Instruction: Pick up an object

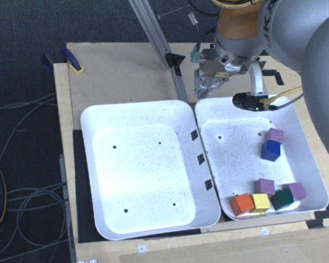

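End effector (208, 84) hovers above the right bin's (228, 152) far rim; I can't tell its grip state. Nothing picked yet. Blue cube (270, 150) lies mid-bin; next I descend onto it.

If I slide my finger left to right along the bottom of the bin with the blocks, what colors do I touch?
Along the near edge of the right bin: orange block → yellow block → dark green block → purple block.
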Robot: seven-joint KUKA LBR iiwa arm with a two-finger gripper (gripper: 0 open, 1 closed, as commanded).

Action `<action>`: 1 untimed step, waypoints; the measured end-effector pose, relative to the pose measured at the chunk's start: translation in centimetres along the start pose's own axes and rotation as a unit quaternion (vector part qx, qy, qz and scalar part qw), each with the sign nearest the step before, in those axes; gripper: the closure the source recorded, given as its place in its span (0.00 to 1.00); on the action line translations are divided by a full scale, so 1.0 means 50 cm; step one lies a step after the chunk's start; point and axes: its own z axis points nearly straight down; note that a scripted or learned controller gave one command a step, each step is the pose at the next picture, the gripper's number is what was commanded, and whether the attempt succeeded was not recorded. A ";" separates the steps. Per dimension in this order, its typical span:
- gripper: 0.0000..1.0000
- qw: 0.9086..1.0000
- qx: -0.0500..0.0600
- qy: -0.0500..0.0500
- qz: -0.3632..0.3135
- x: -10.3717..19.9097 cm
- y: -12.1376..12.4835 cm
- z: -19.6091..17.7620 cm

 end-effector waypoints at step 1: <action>1.00 1.000 0.000 0.000 0.000 0.103 -0.010 0.021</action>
